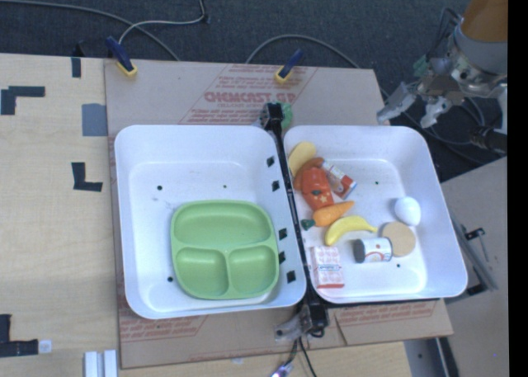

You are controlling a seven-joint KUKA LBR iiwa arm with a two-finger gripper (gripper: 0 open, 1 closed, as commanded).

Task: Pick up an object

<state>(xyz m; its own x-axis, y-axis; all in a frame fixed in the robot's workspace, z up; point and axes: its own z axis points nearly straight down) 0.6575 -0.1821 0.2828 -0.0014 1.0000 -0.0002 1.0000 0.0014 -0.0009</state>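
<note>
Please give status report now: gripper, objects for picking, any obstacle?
Gripper open, holding nothing, above right bin's far right corner. Objects crowded in right bin: banana, carrot, white egg. Green tray in left bin. No obstacle seen.

Camera view: we look down from a fixed point above the bench, at a slant, not straight overhead. Facing: toward the far edge, where dark carpet and cables fill the top strip. Range: middling; both the left bin (132, 202) and the right bin (429, 202) fit whole in our frame, with the cardboard sheet (239, 91) beneath them and a stretch of wooden bench top (49, 227) at our left. Centre: the seam where the two bins meet sits just right of the middle. Right margin: the arm (483, 21) enters at the upper right corner, cut off by the frame's top.
</note>
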